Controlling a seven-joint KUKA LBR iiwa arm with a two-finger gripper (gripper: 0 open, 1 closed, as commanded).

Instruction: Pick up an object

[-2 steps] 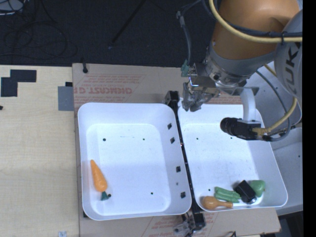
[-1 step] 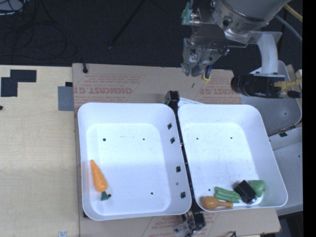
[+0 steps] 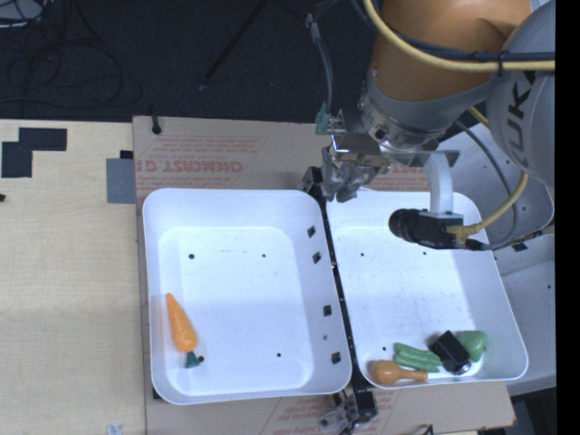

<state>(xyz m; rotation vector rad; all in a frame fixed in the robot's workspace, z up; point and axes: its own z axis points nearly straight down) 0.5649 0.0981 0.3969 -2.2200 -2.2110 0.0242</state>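
Grey arm with orange band poised over the far edge of two shallow white bins.

The two-finger gripper (image 3: pixel 347 181) hangs above the divider at the bins' far end; whether it is parted or closed cannot be told. An orange plastic carrot (image 3: pixel 180 324) lies in the left bin (image 3: pixel 227 211). In the right bin (image 3: pixel 494 279), near corner, cluster a green pea pod (image 3: pixel 416 357), black block (image 3: pixel 450 351), green leafy piece (image 3: pixel 474 341) and orange pear-shaped toy (image 3: pixel 395 372).

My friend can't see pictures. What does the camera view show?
A grey and orange robot arm hangs its tool over two white bins. The left bin has a toy carrot; the right bin has a few small toys.
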